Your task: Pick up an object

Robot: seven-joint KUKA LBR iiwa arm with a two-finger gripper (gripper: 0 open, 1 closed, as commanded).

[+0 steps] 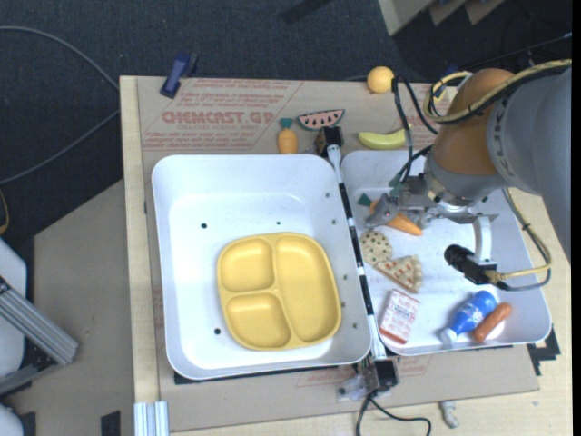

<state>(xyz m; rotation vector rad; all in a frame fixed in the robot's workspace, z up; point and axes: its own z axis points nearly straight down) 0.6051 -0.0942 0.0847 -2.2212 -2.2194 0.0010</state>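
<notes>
While the grey arm (508,134) reaches in over the right bin (536,321), its claw (406,209) sits low near the bin's upper left, just above an orange carrot-like piece (406,226); whether it is wide or narrow I cannot tell. Nearby lie a cracker (375,245), a waffle wedge (399,271), a red-and-white packet (398,316) and a blue bottle (470,314). A yellow divided plate (277,291) rests in the left bin (182,207).

The yellow divided plate (277,291) lies in the left bin (182,189); the gripper (397,209) hangs low in the right bin (536,321) beside an orange carrot (406,226); crackers (375,242), a packet (398,316) and a blue bottle (469,314) lie nearer.
</notes>
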